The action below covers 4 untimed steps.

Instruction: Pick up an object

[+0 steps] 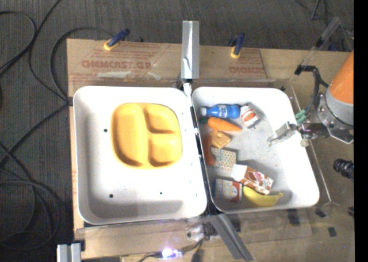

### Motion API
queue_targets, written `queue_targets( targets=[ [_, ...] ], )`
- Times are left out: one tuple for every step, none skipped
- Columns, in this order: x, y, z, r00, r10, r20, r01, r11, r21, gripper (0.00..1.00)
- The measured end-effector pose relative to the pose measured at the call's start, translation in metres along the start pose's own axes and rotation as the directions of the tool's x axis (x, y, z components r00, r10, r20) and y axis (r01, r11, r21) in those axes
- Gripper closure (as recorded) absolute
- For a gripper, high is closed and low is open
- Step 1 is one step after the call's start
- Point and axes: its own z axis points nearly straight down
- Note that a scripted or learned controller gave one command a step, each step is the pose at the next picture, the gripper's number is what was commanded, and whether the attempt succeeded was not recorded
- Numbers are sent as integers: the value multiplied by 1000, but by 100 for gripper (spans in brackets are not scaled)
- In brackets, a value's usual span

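Several toys crowd right bin (299, 157) left of gripper (283, 133); gripper released, nothing held

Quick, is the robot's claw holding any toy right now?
Gripper: over the right bin, nothing seen between its fingers; open or closed cannot be told.

Arm (342, 97) in from 3 o'clock, gripper (283, 133) low, pointing toward 9 o'clock, nothing between fingers.

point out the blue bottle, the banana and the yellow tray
blue bottle (223, 111), camera view, middle of its body
banana (261, 199), camera view, middle of the curve
yellow tray (133, 133), camera view, floor of its large left compartment
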Motion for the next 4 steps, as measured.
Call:
queue_targets(
  targets=[
    [64, 38, 122, 999, 44, 1, -44, 999, -5, 0],
    [62, 119, 144, 994, -107, -15, 108, 993, 44, 0],
    [44, 135, 147, 991, -127, -38, 131, 986, 100, 0],
    [2, 137, 145, 986, 168, -8, -167, 985, 36, 0]
  ],
)
